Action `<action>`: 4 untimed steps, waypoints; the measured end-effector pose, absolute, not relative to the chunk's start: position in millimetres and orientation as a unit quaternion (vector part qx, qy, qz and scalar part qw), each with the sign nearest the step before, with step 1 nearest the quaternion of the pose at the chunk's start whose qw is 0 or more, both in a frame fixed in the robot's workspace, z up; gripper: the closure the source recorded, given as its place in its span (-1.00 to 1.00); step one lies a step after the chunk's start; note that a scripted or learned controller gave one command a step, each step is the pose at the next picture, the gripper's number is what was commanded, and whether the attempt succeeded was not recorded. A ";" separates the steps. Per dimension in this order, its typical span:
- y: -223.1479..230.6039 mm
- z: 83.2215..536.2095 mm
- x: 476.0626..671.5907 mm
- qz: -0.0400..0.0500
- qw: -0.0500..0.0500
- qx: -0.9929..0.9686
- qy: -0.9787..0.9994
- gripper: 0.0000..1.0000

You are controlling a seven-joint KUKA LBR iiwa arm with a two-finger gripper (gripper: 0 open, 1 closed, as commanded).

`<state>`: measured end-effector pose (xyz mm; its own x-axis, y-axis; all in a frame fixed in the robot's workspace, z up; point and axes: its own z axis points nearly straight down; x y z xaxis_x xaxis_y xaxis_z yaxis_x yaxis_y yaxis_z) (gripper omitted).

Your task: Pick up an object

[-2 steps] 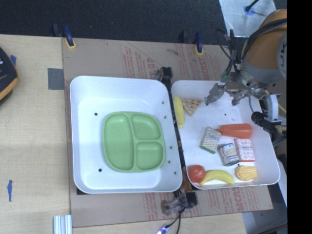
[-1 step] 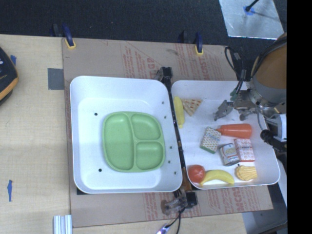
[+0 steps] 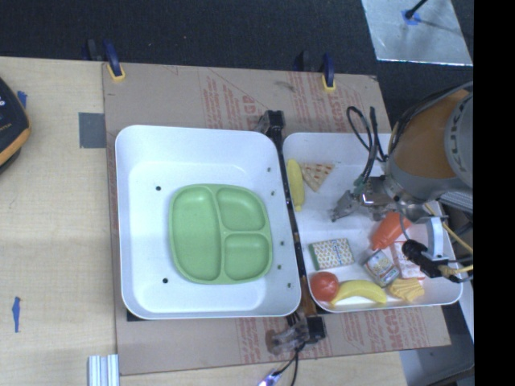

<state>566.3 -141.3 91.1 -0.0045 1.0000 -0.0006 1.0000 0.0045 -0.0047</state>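
My gripper (image 3: 346, 207) hangs over the middle of the right bin (image 3: 352, 143), above bare white floor. The grey arm with its orange band (image 3: 426, 145) comes in from the right. Left of the gripper lie a yellow corn cob (image 3: 295, 184) and a toast slice (image 3: 317, 174). An orange carrot (image 3: 387, 230) sits just to its right. Toward the front are a patterned cracker box (image 3: 331, 252), a small can (image 3: 381, 267), a red tomato (image 3: 324, 285), a banana (image 3: 360, 293) and a yellow fries piece (image 3: 406, 290). I see nothing held in the gripper.
The left bin (image 3: 145, 161) holds a green divided plate (image 3: 219, 233). Black cables (image 3: 364, 131) loop from the arm over the right bin's far edge. A black clamp (image 3: 273, 122) sits where the bins meet. Blue clips (image 3: 327, 67) pin the cardboard.
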 end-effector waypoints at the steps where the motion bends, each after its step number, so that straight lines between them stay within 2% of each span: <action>1: -185.6 115.8 521.7 -0.004 0.013 -0.702 -0.712 -1.00; 2: -178.0 218.3 590.4 0.000 0.000 -0.705 -0.709 -1.00; 3: -212.4 154.9 553.4 0.002 0.001 -0.706 -0.709 -1.00; 4: -211.0 91.0 562.0 0.002 0.002 -0.705 -0.709 -1.00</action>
